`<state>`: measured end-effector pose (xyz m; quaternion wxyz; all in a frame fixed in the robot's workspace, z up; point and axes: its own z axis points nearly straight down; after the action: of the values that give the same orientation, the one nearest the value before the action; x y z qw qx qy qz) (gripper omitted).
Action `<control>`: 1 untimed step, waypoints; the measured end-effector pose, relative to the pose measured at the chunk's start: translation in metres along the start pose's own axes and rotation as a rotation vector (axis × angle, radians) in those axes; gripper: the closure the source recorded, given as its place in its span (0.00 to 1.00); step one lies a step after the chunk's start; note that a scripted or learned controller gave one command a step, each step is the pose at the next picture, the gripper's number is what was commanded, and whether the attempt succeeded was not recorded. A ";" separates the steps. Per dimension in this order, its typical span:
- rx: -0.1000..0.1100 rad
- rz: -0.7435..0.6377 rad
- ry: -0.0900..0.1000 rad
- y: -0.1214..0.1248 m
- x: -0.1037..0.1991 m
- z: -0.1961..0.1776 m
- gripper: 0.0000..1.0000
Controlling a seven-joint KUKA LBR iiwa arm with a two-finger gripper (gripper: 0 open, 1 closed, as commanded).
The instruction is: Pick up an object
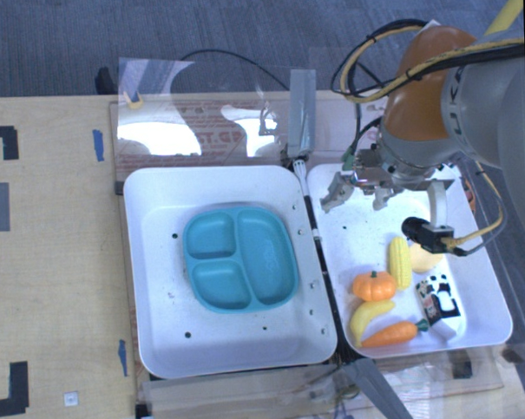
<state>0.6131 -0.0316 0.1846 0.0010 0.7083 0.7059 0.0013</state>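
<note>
My gripper [360, 194] hangs over the far left part of the right bin [489, 320], its two grey fingers spread apart with nothing between them. Toy foods lie toward the bin's near side: an orange pumpkin [374, 286], a yellow corn cob [399, 261], a banana [370, 317], a carrot [390, 333] and a pale yellow piece [424, 258]. A black-and-white block [439, 297] lies to their right. The gripper stands apart from all of them, up and to the left of the pumpkin.
The left bin [155, 339] holds a teal divided plate [240, 257]. A grey post [301, 124] stands at the far edge between the bins. Cables loop around the arm's wrist [418, 93], and a black cable end [424, 233] hangs near the corn.
</note>
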 end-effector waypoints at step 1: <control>0.007 -0.063 0.001 -0.031 -0.019 0.000 0.00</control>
<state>0.5817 -0.0501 0.1847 -0.0018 0.6857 0.7279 -0.0011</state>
